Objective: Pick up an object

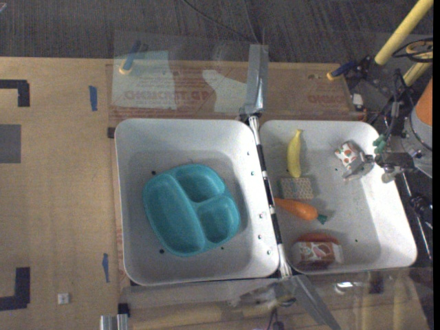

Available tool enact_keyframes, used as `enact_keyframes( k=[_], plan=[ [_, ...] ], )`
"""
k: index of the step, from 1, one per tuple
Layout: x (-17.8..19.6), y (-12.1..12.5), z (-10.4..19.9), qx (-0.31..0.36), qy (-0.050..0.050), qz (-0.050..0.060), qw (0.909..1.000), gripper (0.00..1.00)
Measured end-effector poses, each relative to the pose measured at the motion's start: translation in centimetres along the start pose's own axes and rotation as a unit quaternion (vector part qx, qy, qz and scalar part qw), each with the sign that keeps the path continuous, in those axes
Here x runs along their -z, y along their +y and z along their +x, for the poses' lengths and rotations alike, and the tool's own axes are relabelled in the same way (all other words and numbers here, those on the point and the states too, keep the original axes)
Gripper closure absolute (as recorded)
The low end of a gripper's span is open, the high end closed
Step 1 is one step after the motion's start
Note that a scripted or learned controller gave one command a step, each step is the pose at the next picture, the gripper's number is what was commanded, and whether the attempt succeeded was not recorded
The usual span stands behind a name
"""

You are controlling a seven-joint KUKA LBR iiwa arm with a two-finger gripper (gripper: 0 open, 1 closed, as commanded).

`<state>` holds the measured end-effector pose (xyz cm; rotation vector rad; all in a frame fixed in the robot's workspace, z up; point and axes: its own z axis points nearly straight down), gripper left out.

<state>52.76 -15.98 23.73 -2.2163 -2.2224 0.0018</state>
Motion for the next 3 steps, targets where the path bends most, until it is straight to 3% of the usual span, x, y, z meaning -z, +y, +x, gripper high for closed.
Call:
enact_keyframes(
  k=[1,2,3],
  plan=[
    [-5.6,0.6,3.4,0.097,0.0,-0.001,0.9953,0.0],
    [-14.9,-0.6,5.5,0.1,0.0,-0.007,0.9949,0.0],
    [-10.0,4.9,1.0,-0.014,-0.001,-0.003,0.9999,0.0]
  ],
)
